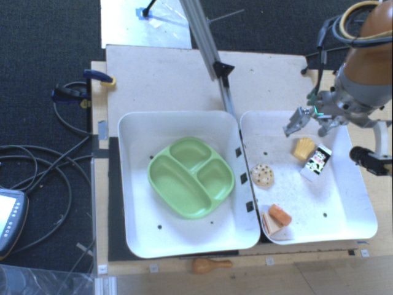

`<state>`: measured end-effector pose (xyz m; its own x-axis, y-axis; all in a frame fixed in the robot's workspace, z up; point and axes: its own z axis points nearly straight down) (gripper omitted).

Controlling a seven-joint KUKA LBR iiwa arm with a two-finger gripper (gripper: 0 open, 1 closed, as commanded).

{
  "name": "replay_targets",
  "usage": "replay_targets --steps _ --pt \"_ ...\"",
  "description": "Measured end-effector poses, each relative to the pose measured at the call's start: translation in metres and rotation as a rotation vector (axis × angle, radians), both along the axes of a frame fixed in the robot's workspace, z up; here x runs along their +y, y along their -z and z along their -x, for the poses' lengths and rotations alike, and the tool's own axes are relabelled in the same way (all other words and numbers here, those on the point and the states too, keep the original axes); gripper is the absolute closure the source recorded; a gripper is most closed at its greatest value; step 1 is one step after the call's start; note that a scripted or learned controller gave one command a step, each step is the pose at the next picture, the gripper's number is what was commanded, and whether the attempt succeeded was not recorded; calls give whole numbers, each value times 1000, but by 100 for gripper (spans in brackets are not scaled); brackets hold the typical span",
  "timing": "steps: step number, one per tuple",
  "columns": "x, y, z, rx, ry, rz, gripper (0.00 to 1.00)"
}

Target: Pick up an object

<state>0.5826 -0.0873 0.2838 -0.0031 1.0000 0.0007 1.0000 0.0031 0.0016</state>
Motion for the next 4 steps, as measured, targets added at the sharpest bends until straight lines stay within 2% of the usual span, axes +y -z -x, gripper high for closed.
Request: replay_targets --steps 1,3,4 --pt "-4 51 -9 5 4 1 0" --pt "3 137 -7 5 3 0 0" --pt "3 124 -9 -2 3 0 100"
